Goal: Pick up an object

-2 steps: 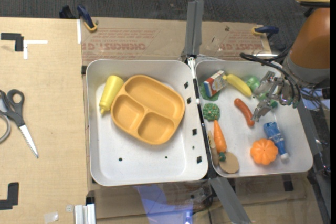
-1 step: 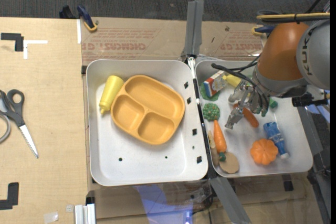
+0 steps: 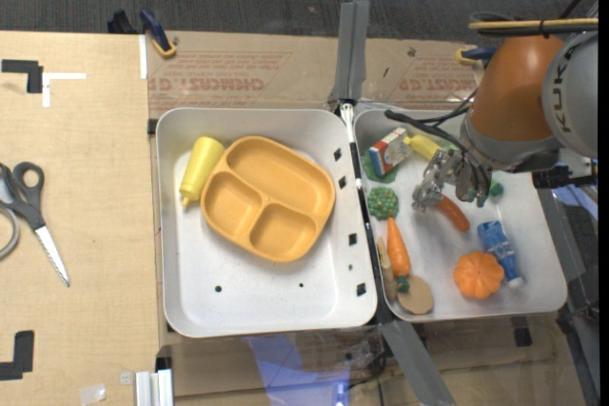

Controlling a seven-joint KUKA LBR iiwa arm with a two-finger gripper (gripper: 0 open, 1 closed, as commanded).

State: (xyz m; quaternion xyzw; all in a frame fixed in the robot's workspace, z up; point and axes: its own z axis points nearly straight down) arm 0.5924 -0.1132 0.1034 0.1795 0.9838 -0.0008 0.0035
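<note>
Reaching in from the right, the arm (image 3: 533, 81) places its gripper (image 3: 447, 181) low over the upper middle of the right bin (image 3: 542, 299). Finger spacing cannot be determined, and no object is visibly held.

Objects in the right bin, listed outward from the gripper:
- 1 small orange sausage-shaped piece (image 3: 453, 212) lies just below the gripper, angled down to the right.
- 1 green bumpy ball (image 3: 383, 202) sits to the left, near the divider between the 2 bins.
- 1 small multicoloured carton (image 3: 386, 153) lies at upper left, with a yellow piece (image 3: 421, 146) just beside it.
- 1 toy carrot (image 3: 398, 248) lies below the green ball, beside the left wall.
- 1 blue bottle (image 3: 499, 250) lies at lower right, just beside an orange pumpkin-shaped toy (image 3: 478, 275).
- 1 tan round piece (image 3: 414, 297) rests in the lower left corner.

The left bin (image 3: 190, 299) holds 1 orange 3-compartment plate (image 3: 265, 198), with a yellow bottle (image 3: 199, 168) touching its left edge. Scissors (image 3: 29, 214) lie on the bench (image 3: 76, 299) well to the left.
</note>
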